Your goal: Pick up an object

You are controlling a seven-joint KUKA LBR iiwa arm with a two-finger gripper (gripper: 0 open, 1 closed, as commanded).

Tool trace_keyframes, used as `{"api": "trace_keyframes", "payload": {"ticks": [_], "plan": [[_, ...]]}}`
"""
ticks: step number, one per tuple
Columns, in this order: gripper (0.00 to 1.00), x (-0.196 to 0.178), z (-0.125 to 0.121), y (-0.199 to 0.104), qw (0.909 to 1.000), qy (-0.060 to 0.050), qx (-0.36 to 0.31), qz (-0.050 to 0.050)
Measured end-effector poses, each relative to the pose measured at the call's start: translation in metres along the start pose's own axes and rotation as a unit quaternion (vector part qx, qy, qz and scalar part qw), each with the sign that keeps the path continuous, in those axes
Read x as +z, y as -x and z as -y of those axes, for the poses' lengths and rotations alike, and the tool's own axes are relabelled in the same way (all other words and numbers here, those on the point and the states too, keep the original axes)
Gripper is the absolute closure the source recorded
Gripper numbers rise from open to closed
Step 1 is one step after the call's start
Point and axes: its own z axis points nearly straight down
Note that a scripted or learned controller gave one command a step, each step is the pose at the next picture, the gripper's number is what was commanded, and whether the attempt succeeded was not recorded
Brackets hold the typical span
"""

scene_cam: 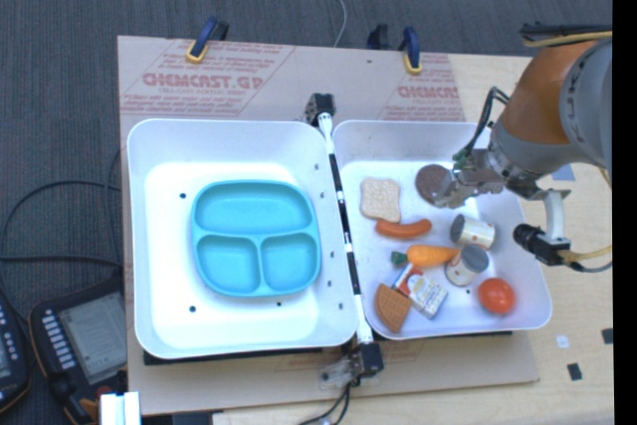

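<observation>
Your gripper (460, 186) hovers low in the right bin (532, 314), beside a brown disc (432, 182); I can't tell its grip. Toast slice (380, 199) and sausage (402, 228) lie just left.

A single fixed camera looks down from above the counter (249, 75) at a slight slant, far enough back to take in both white bins: the left bin (139, 214) and, just beside it, the right bin (528, 314). Dark carpet (60, 35) shows beyond the counter's far and left edges.
</observation>
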Motion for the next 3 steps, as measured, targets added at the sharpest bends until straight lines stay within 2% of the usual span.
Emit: {"api": "trace_keyframes", "payload": {"ticks": [1,2,3], "plan": [[0.0,0.0,0.0,0.0,1.0,0.0,0.0,0.0],[0.0,0.04,0.036,-0.042,1.0,-0.002,0.001,-0.001],[1.0,0.029,0.035,-0.042,1.0,-0.001,0.001,-0.001]]}}
